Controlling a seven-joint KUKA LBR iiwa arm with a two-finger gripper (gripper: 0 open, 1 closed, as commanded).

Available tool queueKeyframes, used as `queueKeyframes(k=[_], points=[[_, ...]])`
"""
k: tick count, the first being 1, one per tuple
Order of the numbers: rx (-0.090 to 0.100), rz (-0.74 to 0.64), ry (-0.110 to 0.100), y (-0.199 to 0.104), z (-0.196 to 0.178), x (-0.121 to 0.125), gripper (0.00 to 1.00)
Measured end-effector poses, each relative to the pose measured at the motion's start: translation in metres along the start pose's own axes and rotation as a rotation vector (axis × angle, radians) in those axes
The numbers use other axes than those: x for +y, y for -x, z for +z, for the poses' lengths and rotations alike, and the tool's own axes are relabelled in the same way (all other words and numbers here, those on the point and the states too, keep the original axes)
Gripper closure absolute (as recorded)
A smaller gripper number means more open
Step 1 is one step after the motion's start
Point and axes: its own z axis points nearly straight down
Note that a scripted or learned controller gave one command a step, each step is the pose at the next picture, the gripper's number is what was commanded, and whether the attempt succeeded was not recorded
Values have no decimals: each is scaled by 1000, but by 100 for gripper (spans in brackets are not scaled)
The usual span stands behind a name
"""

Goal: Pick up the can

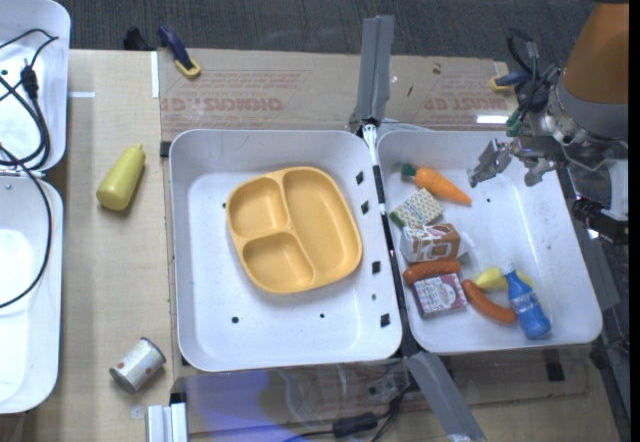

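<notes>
While the can (pixel 137 363) lies on its side on the bench, just outside the left bin's (pixel 200 330) lower-left corner, we see the gripper (pixel 497 162) well apart from it, hanging over the upper part of the right bin (pixel 570 270). Its fingers stand spread, with nothing between them. Just left of the gripper lies a toy carrot (pixel 440 184). A yellow divided plate (pixel 293 228) sits in the left bin, and a yellow mustard bottle (pixel 121 178) rests on the bench beyond it.
</notes>
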Motion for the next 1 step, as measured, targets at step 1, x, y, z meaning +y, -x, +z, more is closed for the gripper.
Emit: queueKeyframes(k=[1], points=[[0,-489,2,-9,119,-41,0]])
